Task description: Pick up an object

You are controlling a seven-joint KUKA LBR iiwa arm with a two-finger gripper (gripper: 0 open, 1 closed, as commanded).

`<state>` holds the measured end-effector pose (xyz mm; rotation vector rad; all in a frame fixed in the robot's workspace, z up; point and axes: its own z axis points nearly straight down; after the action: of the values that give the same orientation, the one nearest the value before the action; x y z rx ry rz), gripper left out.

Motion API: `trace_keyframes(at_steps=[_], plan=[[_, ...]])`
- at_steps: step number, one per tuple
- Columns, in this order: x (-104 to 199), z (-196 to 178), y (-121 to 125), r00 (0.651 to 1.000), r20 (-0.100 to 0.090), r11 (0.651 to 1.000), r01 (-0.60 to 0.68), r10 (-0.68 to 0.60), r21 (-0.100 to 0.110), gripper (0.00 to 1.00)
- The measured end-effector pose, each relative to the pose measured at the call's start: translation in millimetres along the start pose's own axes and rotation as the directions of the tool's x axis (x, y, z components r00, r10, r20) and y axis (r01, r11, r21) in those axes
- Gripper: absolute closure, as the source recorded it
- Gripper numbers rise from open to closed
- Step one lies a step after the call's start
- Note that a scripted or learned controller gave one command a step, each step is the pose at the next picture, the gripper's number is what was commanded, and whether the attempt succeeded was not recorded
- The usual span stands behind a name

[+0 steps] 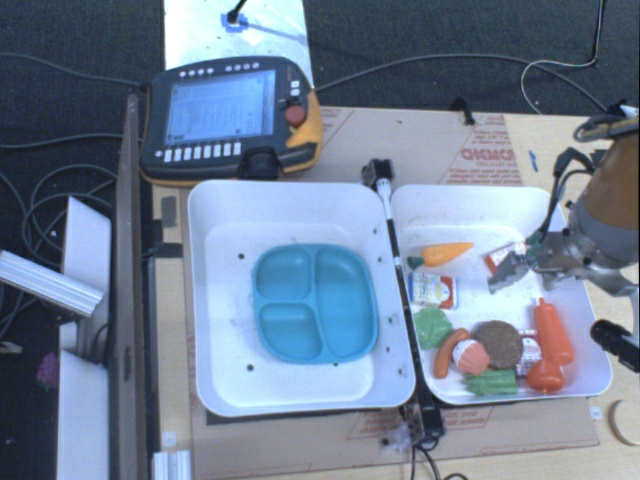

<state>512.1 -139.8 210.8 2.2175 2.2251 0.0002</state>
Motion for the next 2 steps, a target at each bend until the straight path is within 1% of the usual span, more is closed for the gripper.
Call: trace_keyframes(at_steps=[1, 2], plan=[[50.1, 122.8, 53.3, 1.000, -0.001, 1.000, -0.001, 0.001, -0.004, 0.00], [47.5, 121.9, 85.8, 1.000, 0.000, 1.000, 0.001, -0.001, -0.009, 0.00]])
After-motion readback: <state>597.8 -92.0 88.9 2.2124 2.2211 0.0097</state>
